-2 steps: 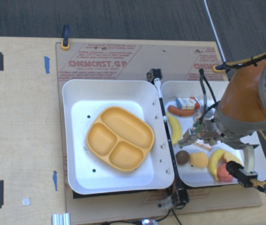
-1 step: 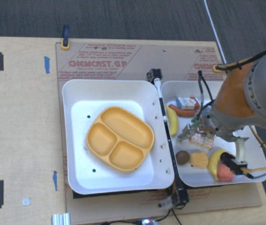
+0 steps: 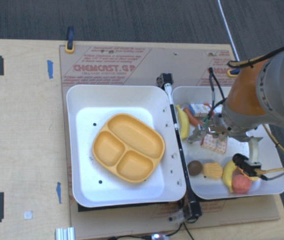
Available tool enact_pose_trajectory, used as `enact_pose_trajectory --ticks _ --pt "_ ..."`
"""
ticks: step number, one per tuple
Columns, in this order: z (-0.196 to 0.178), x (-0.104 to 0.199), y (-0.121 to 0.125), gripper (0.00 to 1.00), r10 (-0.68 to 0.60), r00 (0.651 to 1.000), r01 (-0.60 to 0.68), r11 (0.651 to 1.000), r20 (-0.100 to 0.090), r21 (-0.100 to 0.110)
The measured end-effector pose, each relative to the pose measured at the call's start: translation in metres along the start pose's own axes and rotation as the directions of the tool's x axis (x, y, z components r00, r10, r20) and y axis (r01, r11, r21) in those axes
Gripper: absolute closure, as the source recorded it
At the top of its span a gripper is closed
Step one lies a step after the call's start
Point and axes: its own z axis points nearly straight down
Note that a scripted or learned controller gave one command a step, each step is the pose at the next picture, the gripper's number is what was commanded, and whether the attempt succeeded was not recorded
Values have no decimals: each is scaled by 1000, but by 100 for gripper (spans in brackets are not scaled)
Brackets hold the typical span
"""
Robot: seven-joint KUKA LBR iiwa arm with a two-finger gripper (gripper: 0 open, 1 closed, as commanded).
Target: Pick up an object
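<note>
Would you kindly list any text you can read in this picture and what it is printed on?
"CHEMCAST GP": large red print on the brown protective sheet under the bins.
Smaller red lines around it: too blurred to read.
Small printed package in the right bin: print too small to read.

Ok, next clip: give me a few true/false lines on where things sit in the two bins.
1. The yellow divided plate lies in the left bin. True.
2. The end effector is above the left bin. False: it is over the right bin.
3. A banana lies by the right bin's left wall. True.
4. The plate holds a peach. False: its compartments are bare; the peach sits in the right bin.
</note>
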Motion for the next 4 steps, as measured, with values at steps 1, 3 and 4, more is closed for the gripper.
enact_pose_trajectory --ticks 1,3,4 --pt "-13 -1 3 100 -1 1000 1 1000 4 -9" --pt "-97 6 -54 0 0 1000 0 1000 -3 7" --pt "2 -4 -48 0 1 1000 -1 1000 -3 4"
